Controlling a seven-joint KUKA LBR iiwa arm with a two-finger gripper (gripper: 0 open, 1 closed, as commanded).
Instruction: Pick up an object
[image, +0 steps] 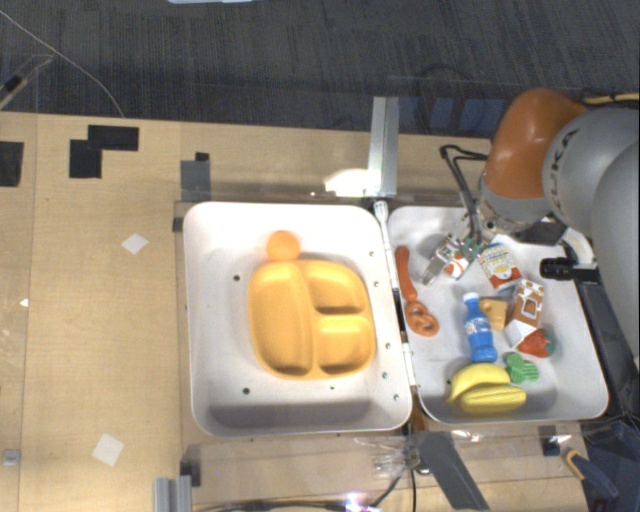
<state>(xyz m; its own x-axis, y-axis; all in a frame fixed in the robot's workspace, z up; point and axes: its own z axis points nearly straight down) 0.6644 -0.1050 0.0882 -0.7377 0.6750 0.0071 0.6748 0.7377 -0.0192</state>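
A: Starting at our left, what do we have in the left bin (200, 400)?

B: A yellow divided tray (305, 320) sits in the middle of it, with a small orange ball (283, 244) just beyond the tray's far edge. Nothing there looks disturbed.

A: And moving over to the right bin (585, 395)?

B: That is where the choices lie: a long orange-red piece (404, 276) along the left wall, a pretzel-like thing (422, 320) beside it, a blue bottle (480, 328), a yellow banana (487, 388) near the front, something green (521, 368) and something red (535, 343) beside it, and small cartons (497, 265) toward the back.

A: So how far along are we?

B: We judge hardly begun. The gripper (455, 255) is low over the bin's back corner, by a small red-and-white packet (457, 266), but we cannot tell how its claw stands. Every object appears to rest on the bin floor, so closing, lifting and clearing the bin all remain.
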